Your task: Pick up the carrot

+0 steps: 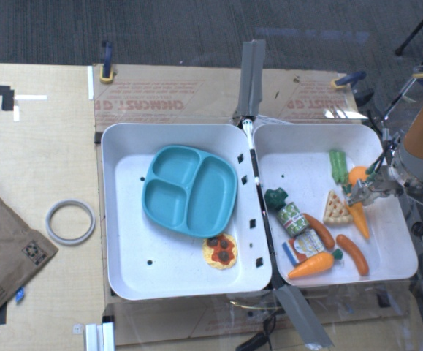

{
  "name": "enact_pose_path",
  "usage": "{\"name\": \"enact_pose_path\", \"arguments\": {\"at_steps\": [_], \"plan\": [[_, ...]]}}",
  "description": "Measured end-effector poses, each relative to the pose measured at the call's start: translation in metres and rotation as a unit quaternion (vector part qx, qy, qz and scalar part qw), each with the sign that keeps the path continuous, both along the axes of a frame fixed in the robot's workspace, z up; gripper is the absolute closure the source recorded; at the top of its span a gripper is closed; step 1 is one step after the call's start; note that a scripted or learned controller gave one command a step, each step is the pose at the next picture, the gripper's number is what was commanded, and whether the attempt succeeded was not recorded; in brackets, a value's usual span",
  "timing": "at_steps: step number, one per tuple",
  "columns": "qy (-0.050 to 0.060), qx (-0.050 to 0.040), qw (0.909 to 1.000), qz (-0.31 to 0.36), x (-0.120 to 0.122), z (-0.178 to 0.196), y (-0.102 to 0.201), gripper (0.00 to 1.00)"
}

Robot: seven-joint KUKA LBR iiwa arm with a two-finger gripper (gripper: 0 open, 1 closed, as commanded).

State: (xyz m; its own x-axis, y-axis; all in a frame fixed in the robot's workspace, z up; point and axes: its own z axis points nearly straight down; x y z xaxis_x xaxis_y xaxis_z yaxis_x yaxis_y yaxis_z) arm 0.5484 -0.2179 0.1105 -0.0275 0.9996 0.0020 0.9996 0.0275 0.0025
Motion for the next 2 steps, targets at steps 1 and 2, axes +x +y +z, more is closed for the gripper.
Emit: {"name": "enact_pose_path", "arguments": {"at_steps": [1, 2], "plan": [[0.003, -0.0013, 0.9999, 0.014, 0.0117, 0.0809, 0.0641, 1.0], [0.003, -0.0013, 0.9999, 0.014, 0.0115, 0.0809, 0.0638, 0.0]]}}
